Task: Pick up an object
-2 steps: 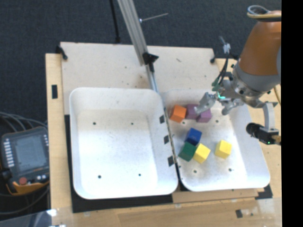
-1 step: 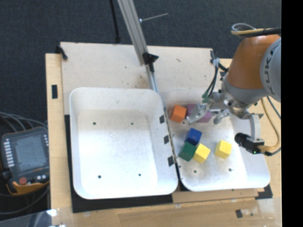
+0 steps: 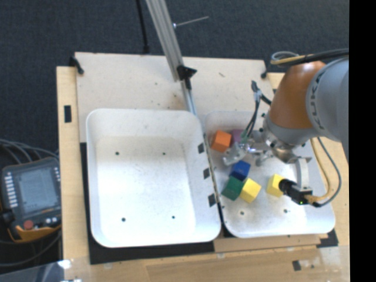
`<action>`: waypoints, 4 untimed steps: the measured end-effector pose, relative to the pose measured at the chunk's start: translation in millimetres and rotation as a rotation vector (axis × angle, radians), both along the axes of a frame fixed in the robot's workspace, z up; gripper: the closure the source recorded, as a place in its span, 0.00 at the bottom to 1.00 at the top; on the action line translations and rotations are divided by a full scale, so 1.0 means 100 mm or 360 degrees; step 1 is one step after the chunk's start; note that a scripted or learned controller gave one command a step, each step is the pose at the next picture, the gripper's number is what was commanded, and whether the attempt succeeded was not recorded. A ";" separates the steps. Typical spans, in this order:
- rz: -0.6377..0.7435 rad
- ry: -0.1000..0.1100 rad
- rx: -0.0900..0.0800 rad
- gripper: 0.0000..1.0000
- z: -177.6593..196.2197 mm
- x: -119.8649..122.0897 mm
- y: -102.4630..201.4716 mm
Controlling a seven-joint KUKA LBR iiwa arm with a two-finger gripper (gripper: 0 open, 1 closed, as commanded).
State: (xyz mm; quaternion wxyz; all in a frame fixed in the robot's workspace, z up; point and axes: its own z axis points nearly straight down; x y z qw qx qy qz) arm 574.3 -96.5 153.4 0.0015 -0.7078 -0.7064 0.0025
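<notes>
The small blue cube (image 3: 239, 170) sits in the shallow white bin on the right (image 3: 282, 230), near its middle. The jaws hang just at its 12 o'clock, low inside the bin. I cannot tell if the jaws are open or closed, and nothing shows between them.

A small orange cube (image 3: 221, 140) is at 11 o'clock from the jaws, close to the bin's left wall. A green cube (image 3: 232, 188) touches the blue one at its 7 o'clock. A yellow cube (image 3: 250, 190) lies at the blue one's 5 o'clock, right beside the green one. Another yellow cube (image 3: 274, 185) lies at 3 o'clock from that.

The big grey arm with the orange band (image 3: 296, 96) comes in from 3 o'clock and bends down over this bin. The other white bin (image 3: 147, 115) sits at 9 o'clock on the pale desk (image 3: 135, 75).
</notes>
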 end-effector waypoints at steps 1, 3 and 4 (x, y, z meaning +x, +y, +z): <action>-0.0001 -0.0001 0.0000 0.00 -0.53 -0.01 -0.01; -0.0001 -0.0021 0.0000 1.00 0.25 0.03 -0.05; 0.0009 -0.0018 0.0000 1.00 0.69 0.05 -0.09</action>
